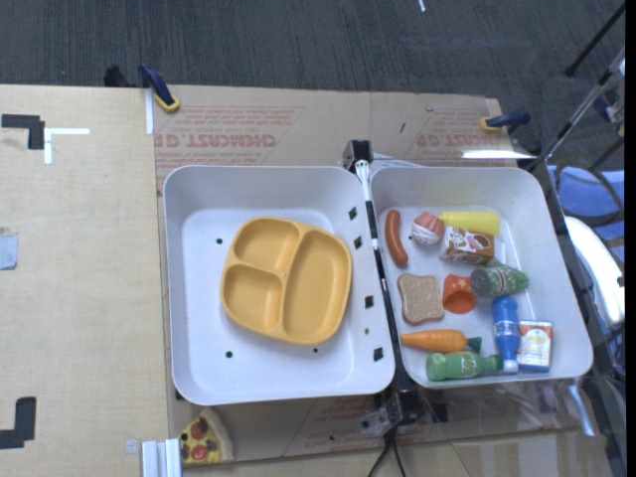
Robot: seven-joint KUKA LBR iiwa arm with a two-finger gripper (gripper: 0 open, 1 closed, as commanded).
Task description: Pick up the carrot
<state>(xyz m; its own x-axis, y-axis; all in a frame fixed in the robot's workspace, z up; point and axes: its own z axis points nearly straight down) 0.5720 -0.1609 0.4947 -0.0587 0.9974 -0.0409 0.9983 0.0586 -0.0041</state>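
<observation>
The carrot [435, 341] is orange with a small green top at its right end. It lies flat near the front of the right bin [545, 205], between a slice of toast [421, 298] behind it and a green bottle [461, 366] in front of it.
The right bin also holds a sausage [397, 238], a yellow item [470, 222], a small carton [468, 245], an orange cup [458, 293], a blue bottle [505, 331] and a juice box [535, 346]. A yellow divided plate [286, 279] rests in the left bin [189, 266].
</observation>
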